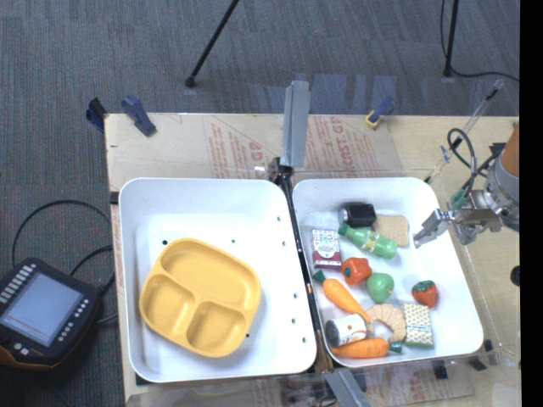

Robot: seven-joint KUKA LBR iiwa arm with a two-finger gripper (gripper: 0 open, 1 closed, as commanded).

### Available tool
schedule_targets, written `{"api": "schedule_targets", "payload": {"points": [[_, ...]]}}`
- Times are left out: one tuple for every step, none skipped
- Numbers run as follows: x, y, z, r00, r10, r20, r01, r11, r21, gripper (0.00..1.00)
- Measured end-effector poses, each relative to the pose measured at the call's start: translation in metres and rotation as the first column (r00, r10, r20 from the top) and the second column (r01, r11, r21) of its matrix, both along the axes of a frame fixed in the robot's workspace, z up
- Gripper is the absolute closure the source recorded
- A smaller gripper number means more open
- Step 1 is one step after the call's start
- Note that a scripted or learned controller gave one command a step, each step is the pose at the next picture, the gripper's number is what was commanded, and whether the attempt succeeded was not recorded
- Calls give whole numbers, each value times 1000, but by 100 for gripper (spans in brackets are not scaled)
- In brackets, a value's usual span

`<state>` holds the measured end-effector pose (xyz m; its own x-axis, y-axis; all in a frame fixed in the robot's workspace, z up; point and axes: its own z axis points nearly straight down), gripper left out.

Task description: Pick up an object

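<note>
The bench (212,147) is a pale board with red print, and two shallow white bins sit side by side on it. The left bin (140,206) carries a yellow divided tray (200,296), lying a little toward its near left corner. The right bin (424,192) holds all the small things.

The arm (509,172) comes in over the right bin's right edge, near its far right corner. Its gripper (428,230) hangs above that edge with its two fingers spread apart, and nothing sits between them.

Just left of the gripper, by the far edge of the right bin, lies a beige cracker-like piece (393,227), with a black block (360,214) beside it and a green bottle (370,241) on its side in front of them. Nearer the dividing edge is a small dark red carton (326,248). Toward the middle sit a red pepper (356,270) and a green apple-like ball (380,287). A strawberry (425,293) lies near the right edge, well below the gripper. Along the near edge there are two carrots (344,296) (363,348), a small white can (346,329), a croissant-like pastry (386,318) and a patterned packet (417,326), all crowded close together.

Beyond the bench the floor is grey carpet (102,41), with tripod legs (216,34) standing on it. A teach pendant (38,312) with a lit screen lies on the floor at the left, its cable looping back toward the bench.
</note>
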<state>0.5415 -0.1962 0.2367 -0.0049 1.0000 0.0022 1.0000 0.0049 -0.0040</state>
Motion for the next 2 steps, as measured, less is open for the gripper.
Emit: {"api": "schedule_targets", "payload": {"points": [[54, -13, -124, 997, 76, 3, -76, 997, -1, 0], [69, 14, -91, 998, -69, 4, 69, 998, -1, 0]]}}
